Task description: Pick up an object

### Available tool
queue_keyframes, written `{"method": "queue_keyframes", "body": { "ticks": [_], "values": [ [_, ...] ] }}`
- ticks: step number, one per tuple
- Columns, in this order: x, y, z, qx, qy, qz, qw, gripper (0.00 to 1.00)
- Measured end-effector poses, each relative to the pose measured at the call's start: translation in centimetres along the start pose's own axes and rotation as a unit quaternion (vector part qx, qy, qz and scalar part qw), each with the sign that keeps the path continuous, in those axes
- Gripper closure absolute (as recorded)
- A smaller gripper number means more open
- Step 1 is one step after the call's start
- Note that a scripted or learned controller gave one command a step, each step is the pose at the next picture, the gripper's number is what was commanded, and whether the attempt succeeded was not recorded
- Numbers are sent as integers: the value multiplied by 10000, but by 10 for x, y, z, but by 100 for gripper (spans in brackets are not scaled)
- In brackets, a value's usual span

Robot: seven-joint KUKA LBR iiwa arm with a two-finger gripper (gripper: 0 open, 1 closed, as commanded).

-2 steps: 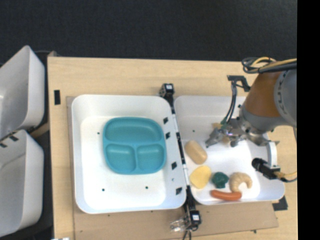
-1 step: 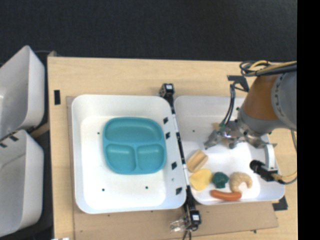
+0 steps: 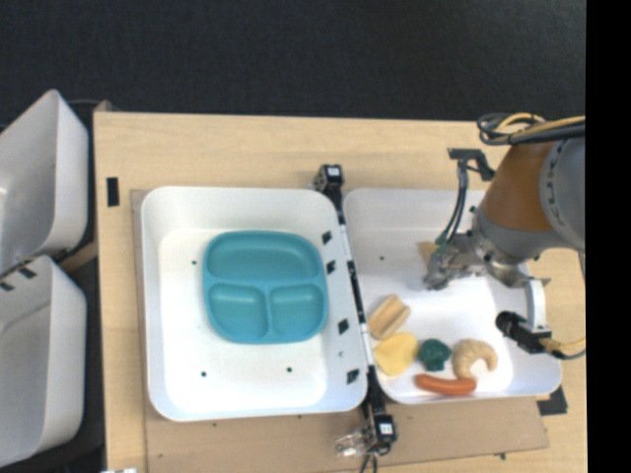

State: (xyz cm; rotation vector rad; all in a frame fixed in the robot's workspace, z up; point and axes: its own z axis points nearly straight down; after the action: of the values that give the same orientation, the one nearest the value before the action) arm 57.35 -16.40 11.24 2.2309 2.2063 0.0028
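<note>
From where I stood I could not tell how the gripper (image 3: 441,267) was set; it hung low in the right bin (image 3: 394,215), above the toy food. The bread roll (image 3: 388,314), yellow piece (image 3: 395,353) and croissant (image 3: 474,356) lay unlifted, so the pick seemed barely begun.

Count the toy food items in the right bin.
5, all near its front: a bread roll by the divider, a yellow piece below it, a green piece, a croissant, and a red sausage at the front edge. The arm may hide others.
</note>
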Motion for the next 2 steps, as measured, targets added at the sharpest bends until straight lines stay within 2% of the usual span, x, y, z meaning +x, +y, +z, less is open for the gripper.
{"method": "queue_keyframes", "body": {
  "ticks": [1,2],
  "values": [
    [-4,0,-44,-8,0,0,10000,100],
    [-8,3,-109,-22,-5,-64,10000,100]
  ]
}}
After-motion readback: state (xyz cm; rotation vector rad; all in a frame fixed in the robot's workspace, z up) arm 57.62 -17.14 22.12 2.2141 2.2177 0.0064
